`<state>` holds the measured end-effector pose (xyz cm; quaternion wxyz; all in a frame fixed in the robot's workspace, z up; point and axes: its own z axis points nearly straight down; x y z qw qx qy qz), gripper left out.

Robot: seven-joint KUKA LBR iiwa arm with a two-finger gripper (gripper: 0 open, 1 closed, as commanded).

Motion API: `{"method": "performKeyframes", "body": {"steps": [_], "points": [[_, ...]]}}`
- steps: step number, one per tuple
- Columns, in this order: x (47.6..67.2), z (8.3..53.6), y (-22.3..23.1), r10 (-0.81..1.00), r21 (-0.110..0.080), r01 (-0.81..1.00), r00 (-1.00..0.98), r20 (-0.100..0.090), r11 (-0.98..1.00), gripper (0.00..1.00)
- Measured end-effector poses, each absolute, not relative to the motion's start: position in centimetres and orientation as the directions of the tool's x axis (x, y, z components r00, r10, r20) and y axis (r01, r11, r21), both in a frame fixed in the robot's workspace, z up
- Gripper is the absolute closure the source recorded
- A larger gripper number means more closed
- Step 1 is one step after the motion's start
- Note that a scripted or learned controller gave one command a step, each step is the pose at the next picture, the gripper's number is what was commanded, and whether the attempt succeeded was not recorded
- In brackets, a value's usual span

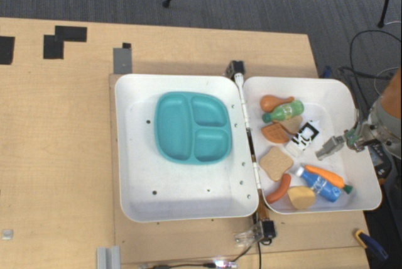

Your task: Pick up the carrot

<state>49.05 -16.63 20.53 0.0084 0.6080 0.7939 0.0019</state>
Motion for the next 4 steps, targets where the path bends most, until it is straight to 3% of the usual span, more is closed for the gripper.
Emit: {"method": "performKeyframes", "body": {"steps": [1,2,3,4], "points": [[49.4,10.3,-17.9,0.891,0.018,0.891,-0.453,-0.017,0.453,0.0],[49.1,8.8,-14.1,0.903,0.01,0.903,-0.43,-0.007,0.43,0.0],[49.6,10.1,-14.1,0.902,0.021,0.901,-0.432,-0.015,0.433,1.0],[49.6,10.0,-14.1,0.902,0.02,0.901,-0.432,-0.014,0.433,0.0]]}}
